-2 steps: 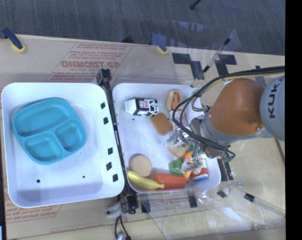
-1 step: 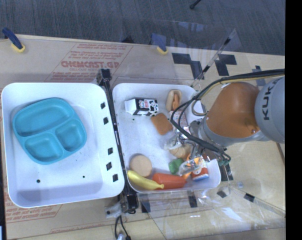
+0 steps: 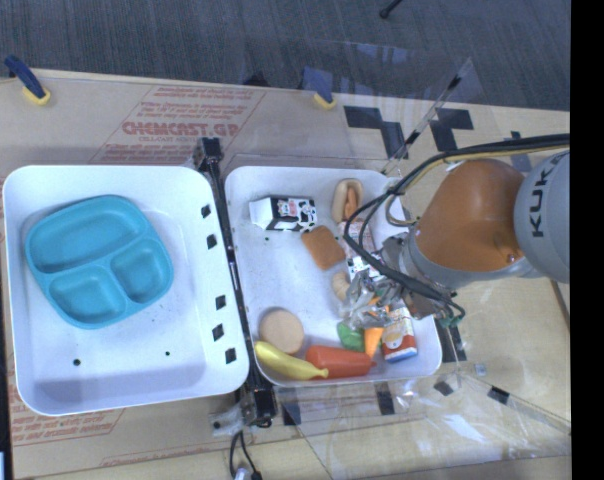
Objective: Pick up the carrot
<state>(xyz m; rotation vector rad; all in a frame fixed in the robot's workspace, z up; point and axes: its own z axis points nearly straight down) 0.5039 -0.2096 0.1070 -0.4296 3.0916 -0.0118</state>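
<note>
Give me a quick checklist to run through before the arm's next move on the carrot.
1. Carrot located: ok, small orange piece near the right bin's near edge.
2. Gripper over the carrot: ok, just above it in the view.
3. Carrot between the fingers: cannot tell, the wrist and cables hide it.
4. Room around the carrot: not ok, green piece, red pepper and carton crowd it.
5. Tray in the left bin out of the way: ok.
</note>
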